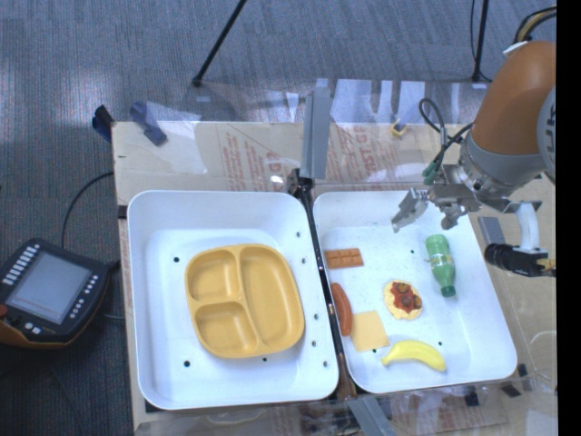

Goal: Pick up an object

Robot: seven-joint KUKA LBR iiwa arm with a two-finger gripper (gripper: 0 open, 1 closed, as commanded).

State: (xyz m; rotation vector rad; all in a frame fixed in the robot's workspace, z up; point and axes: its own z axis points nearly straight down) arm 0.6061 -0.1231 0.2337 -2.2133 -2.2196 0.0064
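The right bin (472, 352) holds a green bottle (440, 263) lying on its side, a small pizza (403, 299), a yellow banana (414, 355), a pale cheese slice (369, 331), a red sausage (341, 308) and a brown wafer (344, 259). My gripper (428, 211) hovers above the back part of this bin, just up and left of the bottle. Its two fingers are spread apart, open, with nothing between them.
The left bin (154, 243) bears a yellow divided plate (243, 299). A ridge (320, 271) separates the two bins. A teach pendant (45, 289) lies on the floor at the left. Clear plastic sheeting (363, 107) runs behind the bins.
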